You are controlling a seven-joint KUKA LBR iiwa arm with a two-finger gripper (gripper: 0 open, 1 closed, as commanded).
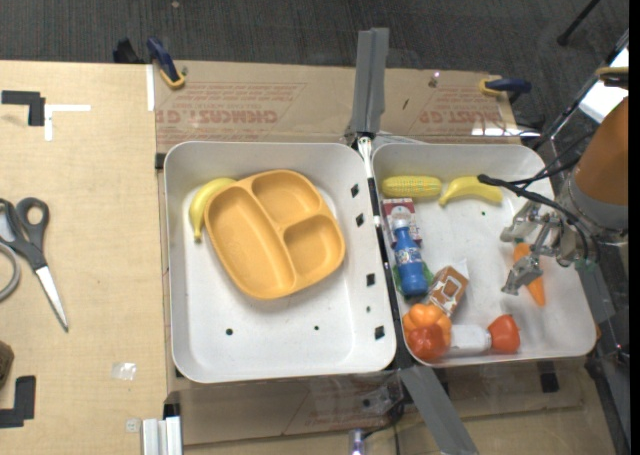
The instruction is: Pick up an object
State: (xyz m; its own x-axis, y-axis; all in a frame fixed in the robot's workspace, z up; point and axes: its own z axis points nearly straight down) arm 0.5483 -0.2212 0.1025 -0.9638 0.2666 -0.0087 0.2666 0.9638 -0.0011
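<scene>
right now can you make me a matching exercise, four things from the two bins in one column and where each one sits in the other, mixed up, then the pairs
Things:
1. divided yellow plate
2. corn cob
3. blue bottle
4. orange carrot

Places:
A. right bin, far left corner, lying beside a banana
B. right bin, right side, just under the pincer
C. left bin, in the middle, with a banana along its far left edge
D. right bin, along the left wall, lying lengthwise

Pairs: 1-C, 2-A, 3-D, 4-B
</scene>
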